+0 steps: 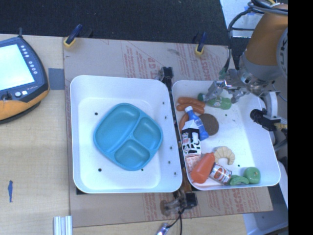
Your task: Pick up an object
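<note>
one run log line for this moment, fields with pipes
arm: over right bin far corner | gripper: at green bottle | grasp: unconfirmed | left bin: blue divided plate

We see the wooden bench [34,146] covered centre-frame by a cardboard sheet [127,58] — two white bins [78,131] [266,146] rest on it side by side. At upper left, a teach pendant [19,80] lies on bare wood — clamps [72,35] hold the sheet's top edge.
</note>
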Robot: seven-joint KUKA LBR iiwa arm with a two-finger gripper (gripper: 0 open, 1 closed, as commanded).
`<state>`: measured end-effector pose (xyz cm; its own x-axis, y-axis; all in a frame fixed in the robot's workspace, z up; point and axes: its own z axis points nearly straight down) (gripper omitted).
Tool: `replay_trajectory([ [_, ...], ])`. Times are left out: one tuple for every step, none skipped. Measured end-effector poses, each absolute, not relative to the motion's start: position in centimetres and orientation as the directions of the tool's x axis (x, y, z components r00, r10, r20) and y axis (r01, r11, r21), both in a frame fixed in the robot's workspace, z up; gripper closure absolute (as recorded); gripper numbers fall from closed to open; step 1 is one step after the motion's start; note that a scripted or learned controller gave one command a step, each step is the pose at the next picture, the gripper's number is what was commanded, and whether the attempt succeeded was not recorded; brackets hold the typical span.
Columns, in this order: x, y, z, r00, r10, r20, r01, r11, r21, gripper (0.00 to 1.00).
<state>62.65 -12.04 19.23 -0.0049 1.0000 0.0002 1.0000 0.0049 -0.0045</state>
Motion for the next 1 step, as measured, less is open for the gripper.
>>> replay_trajectory([
  [65.33, -9.77, 9.32, 0.003, 1.0, 0.002, 1.0, -0.003, -0.022, 0.0],
])
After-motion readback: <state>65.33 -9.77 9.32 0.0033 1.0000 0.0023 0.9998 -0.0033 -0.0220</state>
